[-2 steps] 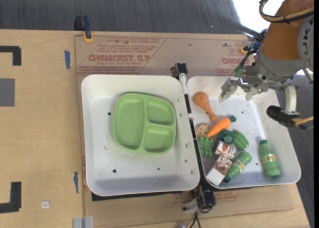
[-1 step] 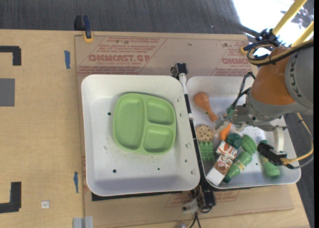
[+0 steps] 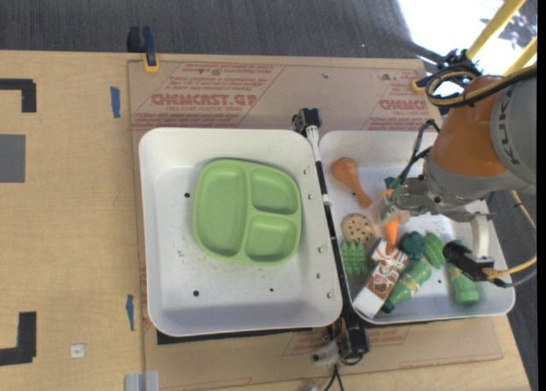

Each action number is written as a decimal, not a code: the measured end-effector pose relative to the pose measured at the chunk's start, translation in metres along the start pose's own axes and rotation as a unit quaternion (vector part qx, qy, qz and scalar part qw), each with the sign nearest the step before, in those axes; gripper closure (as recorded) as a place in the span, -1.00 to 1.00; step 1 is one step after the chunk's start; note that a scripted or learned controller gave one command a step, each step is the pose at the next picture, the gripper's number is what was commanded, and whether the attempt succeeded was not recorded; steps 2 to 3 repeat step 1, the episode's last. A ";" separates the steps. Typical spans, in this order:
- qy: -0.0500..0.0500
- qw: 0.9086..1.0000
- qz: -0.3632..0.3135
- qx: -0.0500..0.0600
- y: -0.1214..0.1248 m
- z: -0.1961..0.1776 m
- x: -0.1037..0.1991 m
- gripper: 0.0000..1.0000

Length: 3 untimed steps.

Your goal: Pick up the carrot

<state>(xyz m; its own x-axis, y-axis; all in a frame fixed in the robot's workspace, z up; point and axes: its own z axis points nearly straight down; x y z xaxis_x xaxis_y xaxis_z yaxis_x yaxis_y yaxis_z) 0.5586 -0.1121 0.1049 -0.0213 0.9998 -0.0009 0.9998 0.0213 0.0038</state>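
1. The carrot (image 3: 392, 230) lies in the right bin (image 3: 503, 300), just right of the cookie (image 3: 357, 227).
2. The gripper (image 3: 397, 201) hangs directly above it; whether it is apart or together cannot be told.

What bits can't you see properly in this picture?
- Gripper, camera view: the arm's wrist covers it, so how it stands is unclear.
- Carrot: an orange sliver peeks from under the wrist.
- Packet: print too small to read.
- Right bin: the arm covers its far side.
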 end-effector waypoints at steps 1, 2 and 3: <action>0.001 0.999 0.037 0.001 0.062 -0.081 0.071 1.00; 0.001 0.999 0.037 0.001 0.062 -0.081 0.071 1.00; 0.001 0.999 0.037 0.001 0.062 -0.081 0.071 1.00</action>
